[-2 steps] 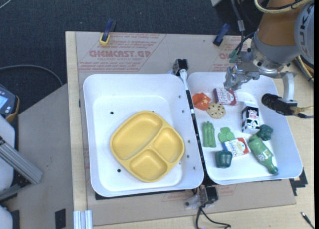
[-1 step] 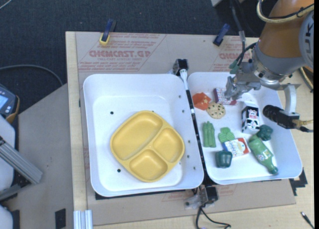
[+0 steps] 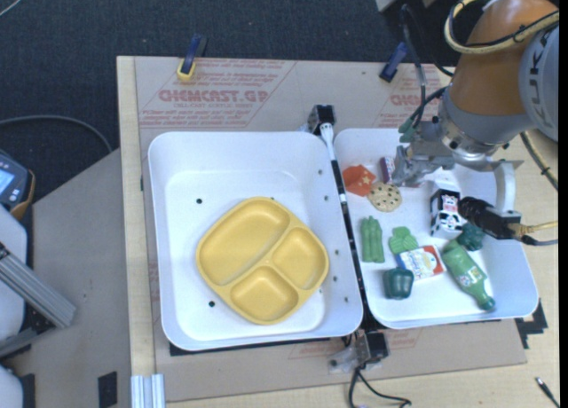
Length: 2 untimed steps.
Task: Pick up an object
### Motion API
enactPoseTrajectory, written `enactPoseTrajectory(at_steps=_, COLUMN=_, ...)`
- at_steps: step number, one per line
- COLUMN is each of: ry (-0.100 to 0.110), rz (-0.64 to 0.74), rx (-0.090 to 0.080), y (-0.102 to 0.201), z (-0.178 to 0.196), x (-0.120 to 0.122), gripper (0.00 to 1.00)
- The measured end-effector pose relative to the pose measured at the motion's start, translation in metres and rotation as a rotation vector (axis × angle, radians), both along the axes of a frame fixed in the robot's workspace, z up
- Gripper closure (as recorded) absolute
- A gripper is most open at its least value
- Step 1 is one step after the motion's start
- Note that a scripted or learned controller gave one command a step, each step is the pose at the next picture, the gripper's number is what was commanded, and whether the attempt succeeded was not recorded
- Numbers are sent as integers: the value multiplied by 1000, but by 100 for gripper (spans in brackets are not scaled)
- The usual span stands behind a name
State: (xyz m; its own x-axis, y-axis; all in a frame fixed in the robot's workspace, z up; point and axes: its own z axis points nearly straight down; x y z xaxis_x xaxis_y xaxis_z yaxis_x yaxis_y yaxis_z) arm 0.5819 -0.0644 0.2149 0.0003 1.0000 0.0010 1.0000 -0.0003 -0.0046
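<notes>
Grey arm with orange band [image 3: 497, 51] reaches into right white bin [image 3: 524, 286]; gripper [image 3: 404, 171] low over round tan cookie [image 3: 384, 196] beside orange slice [image 3: 358, 179]. Jaws: cannot tell. Yellow divided tray [image 3: 262, 260] in left bin [image 3: 169, 220].

The bench [image 3: 266, 87] carries red print on its brown surface, above the left bin. The large line reads "CHEMCAST G P", as far as the letters can be made out. Smaller red lines run above and below it, too fine to read. A second patch of the same red print sits further right on the bench, behind the arm, and only "CH" shows before the arm covers it. The arm [image 3: 541, 60] bears dark letters on its grey shell at the right edge, cut off and unreadable. The small carton [image 3: 423, 262] in the right bin has a red and white label, its wording too small to tell.
</notes>
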Motion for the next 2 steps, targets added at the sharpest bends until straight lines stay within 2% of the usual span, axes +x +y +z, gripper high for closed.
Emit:
enactPoseTrajectory(at_steps=1, ry=-10, rz=0, rx=-2, y=-2, z=21, x=2, gripper=100)
enactPoseTrajectory(at_steps=2, ry=-3, rz=1, rx=-1, y=4, z=15, x=-1, gripper=100)
